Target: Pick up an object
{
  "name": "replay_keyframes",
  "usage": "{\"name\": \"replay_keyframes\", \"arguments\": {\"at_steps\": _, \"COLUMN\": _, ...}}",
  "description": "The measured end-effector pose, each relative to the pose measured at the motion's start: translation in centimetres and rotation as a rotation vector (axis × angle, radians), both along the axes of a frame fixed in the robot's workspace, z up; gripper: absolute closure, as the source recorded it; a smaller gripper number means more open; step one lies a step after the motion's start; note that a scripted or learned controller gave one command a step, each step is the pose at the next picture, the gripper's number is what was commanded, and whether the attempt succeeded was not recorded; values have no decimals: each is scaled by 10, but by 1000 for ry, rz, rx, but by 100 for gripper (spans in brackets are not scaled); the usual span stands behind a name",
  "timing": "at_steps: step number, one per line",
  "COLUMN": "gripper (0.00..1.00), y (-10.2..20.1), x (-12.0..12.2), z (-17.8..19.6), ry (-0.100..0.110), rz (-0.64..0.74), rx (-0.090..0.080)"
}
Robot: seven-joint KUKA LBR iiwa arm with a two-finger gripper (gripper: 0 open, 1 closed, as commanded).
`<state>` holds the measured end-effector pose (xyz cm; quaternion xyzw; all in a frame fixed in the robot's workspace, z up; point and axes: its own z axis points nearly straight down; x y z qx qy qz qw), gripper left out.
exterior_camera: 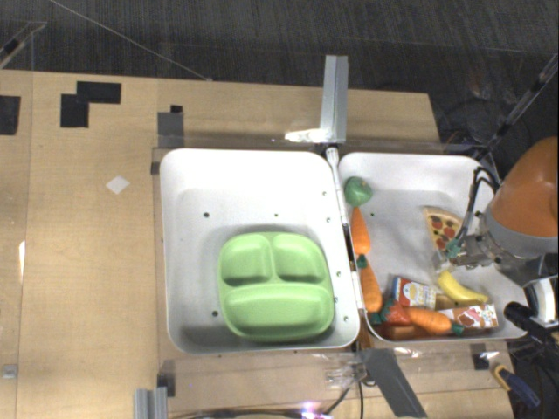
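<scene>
The divided tray (276, 286) lies in the left bin (188, 234), while in the right bin (402, 177) the pizza slice (442, 226) lies behind the banana (460, 288), with the carrots (365, 264) along the left wall and the juice boxes (441, 305) at the front.

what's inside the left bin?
One green divided plate lies in the left bin, toward its near side, its three compartments bare. Whatever may lie beneath the plate is covered.
</scene>
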<state>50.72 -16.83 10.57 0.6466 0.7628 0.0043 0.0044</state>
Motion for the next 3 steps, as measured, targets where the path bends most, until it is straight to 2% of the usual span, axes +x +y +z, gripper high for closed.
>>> {"name": "replay_keyframes", "arguments": {"at_steps": 1, "gripper": 100, "y": 36, "x": 52, "z": 103, "ry": 6, "rz": 38, "rx": -2}}
{"name": "replay_keyframes", "arguments": {"at_steps": 2, "gripper": 100, "y": 9, "x": 80, "z": 63, "ry": 7, "rz": -51, "rx": -2}}
{"name": "replay_keyframes", "arguments": {"at_steps": 3, "gripper": 100, "y": 56, "x": 77, "z": 32, "ry": 9, "rz": -92, "rx": 0}}
